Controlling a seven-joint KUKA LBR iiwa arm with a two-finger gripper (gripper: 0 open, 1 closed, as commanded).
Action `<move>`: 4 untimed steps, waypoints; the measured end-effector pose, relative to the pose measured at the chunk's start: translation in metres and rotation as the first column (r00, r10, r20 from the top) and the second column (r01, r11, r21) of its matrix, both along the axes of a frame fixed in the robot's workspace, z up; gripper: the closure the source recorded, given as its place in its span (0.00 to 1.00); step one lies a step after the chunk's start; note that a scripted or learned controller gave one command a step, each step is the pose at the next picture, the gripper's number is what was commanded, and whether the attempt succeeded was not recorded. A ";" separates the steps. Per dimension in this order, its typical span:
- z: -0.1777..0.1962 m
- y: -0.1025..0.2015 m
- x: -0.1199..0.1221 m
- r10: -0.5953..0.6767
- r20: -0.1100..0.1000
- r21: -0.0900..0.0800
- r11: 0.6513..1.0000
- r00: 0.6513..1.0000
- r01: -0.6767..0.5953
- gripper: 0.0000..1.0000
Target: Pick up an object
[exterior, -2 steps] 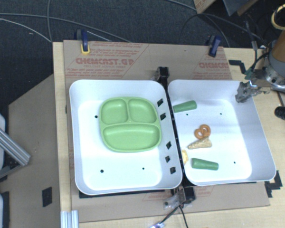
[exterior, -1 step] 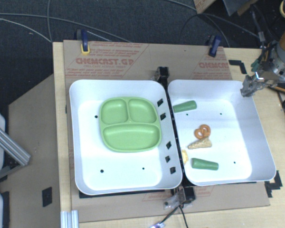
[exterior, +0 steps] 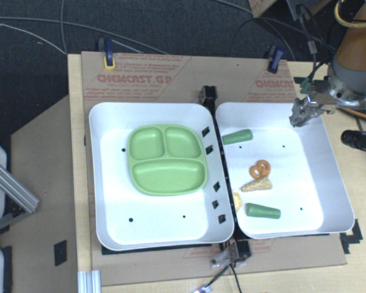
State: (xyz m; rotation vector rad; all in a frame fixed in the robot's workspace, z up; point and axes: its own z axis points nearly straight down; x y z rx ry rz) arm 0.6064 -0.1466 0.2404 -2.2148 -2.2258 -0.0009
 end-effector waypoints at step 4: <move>-0.009 0.195 -0.052 -0.001 -0.004 0.001 1.000 1.000 0.001 1.00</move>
